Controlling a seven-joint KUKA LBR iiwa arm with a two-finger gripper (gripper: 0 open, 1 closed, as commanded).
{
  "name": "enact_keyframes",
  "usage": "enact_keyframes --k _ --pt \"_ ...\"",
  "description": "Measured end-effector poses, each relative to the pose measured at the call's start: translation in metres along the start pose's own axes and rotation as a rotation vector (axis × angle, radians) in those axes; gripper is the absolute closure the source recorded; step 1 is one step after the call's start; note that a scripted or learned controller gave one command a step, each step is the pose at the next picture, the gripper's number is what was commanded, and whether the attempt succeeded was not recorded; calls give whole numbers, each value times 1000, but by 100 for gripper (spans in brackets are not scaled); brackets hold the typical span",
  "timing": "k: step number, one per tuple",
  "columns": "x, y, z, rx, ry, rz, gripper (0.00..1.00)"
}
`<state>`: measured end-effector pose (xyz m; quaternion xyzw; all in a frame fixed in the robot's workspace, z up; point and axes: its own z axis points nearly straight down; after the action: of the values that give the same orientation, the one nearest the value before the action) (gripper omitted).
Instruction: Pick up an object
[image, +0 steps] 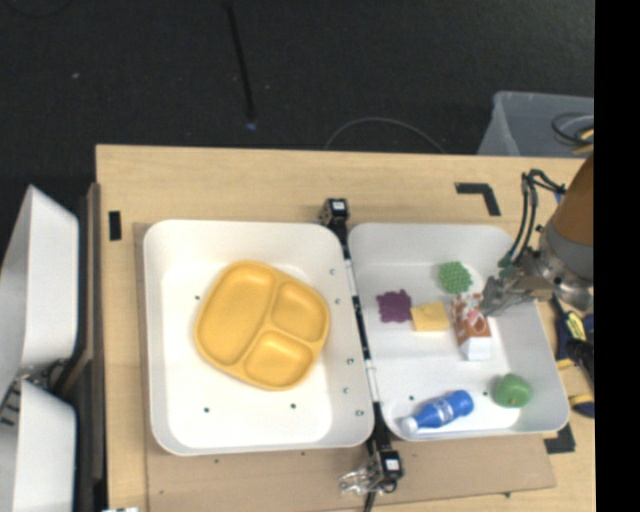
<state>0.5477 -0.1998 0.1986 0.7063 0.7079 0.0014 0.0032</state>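
Observation:
The right bin (400, 250) holds a purple block (394, 306), a yellow block (430, 318), a green knobbly ball (455, 276), a red-and-white box (472, 334), a green apple-like ball (512, 391) and a blue bottle (442, 410) lying on its side. My gripper (497, 296) reaches in from the right, low over the bin, with its tips just above the red-and-white box and right of the green knobbly ball. Nothing shows between its fingers.
The left bin (170, 400) carries a yellow divided plate (262, 324). A black clip (334, 211) sits at the far end of the seam between the bins. A grey tub (530, 122) stands off the bench at the back right.

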Motion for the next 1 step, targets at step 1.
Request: enact_keyframes --k 1 --pt "-1 1 -6 3 1 -1 100"
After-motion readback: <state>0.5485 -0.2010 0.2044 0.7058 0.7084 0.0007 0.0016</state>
